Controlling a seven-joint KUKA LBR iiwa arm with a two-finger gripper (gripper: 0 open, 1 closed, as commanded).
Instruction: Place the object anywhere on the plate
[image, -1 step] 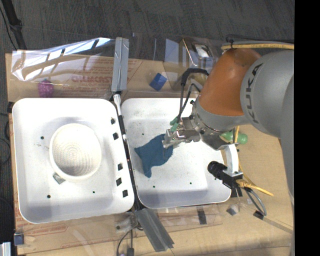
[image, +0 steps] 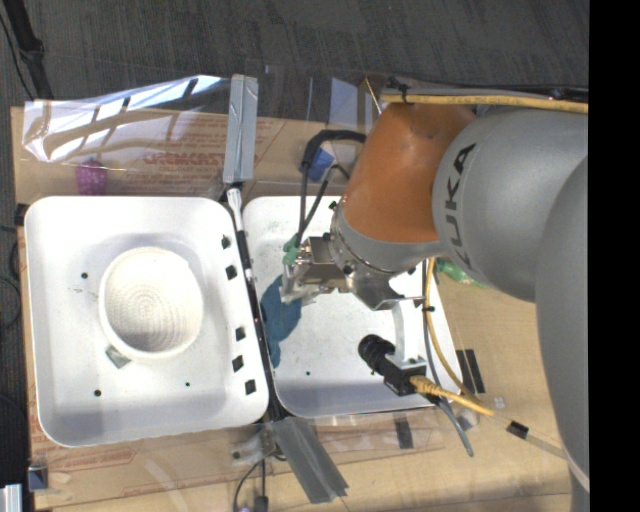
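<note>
White plate (image: 152, 300) – left bin (image: 60, 400), blue cloth (image: 280, 320) – right bin (image: 330, 385)

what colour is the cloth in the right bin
Blue, a dark teal-blue cloth; seen in the camera view.

White plate (image: 152, 303), blue cloth (image: 281, 318), white bins (image: 60, 400).

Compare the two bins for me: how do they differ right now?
The left bin holds a white plate; the right bin holds a blue object by its left wall. The gripper hangs over the right bin, while nothing hangs over the left bin. Both are shallow, white and side by side.
</note>
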